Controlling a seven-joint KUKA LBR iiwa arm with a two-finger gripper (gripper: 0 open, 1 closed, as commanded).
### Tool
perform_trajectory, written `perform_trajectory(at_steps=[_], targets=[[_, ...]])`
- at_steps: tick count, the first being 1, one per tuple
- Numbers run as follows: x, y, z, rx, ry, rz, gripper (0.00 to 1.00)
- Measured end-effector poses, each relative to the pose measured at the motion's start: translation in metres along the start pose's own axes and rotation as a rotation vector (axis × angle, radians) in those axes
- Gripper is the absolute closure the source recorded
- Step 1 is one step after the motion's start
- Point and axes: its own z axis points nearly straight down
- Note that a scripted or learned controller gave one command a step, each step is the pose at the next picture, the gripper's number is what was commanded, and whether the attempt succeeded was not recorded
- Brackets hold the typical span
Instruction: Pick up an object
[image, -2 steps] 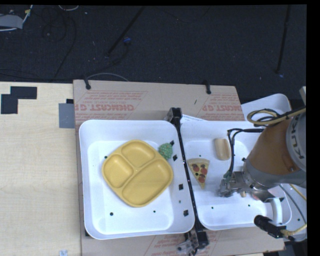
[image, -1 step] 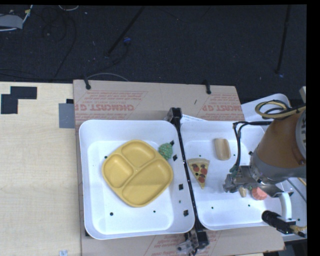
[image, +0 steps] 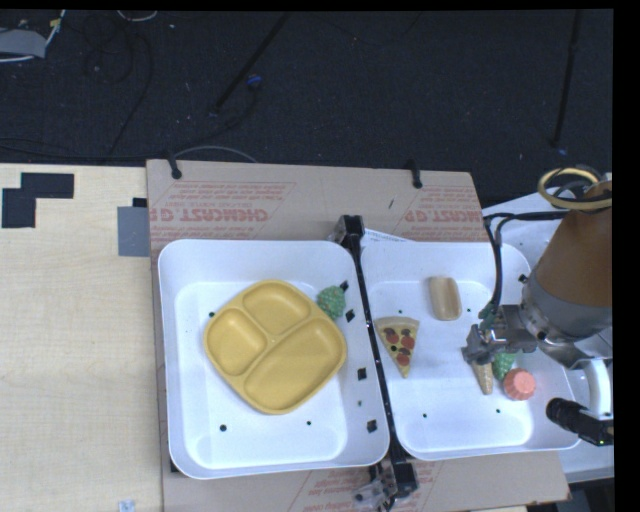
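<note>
My gripper (image: 486, 350) hangs low over the right side of the right bin (image: 440, 440). Directly beneath and beside it lie a small tan cone-shaped piece (image: 485, 379), a green piece (image: 504, 365) and a round orange-red piece (image: 518, 385), all close together. A toy pizza slice (image: 399, 343) lies to the gripper's left, near the bin's left wall. A tan bread-like piece (image: 444, 297) rests further back. Whether the gripper touches the cone piece is unclear.
The left bin (image: 190, 400) holds a yellow divided plate (image: 276, 345), with a green broccoli-like toy (image: 332, 298) at its far right corner. A black divider (image: 365, 340) runs between the bins. The arm's orange-banded body (image: 580, 265) overhangs the right bin's right edge.
</note>
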Motion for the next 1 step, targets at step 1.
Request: perform_trajectory(at_steps=[1], targets=[[-0.0006, 0.0004, -0.0330, 0.004, 0.001, 0.000, 1.00]])
